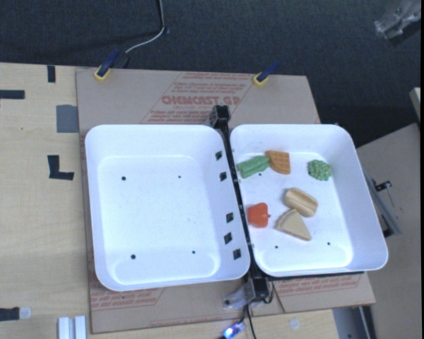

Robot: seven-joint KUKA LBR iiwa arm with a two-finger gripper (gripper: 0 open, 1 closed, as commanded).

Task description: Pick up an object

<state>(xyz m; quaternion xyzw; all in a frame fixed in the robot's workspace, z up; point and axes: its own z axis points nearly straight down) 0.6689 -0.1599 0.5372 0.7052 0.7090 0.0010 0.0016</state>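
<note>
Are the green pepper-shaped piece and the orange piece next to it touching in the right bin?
Touching. The camera view shows the green piece with its right end butting against the lower left edge of the orange piece, with no white bin floor between them there.

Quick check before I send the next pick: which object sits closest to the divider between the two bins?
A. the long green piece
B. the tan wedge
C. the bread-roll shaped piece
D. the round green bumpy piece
A: the long green piece lies in the right bin with its left end almost against the divider, nearer than the red piece; the other three options sit farther right.
</note>
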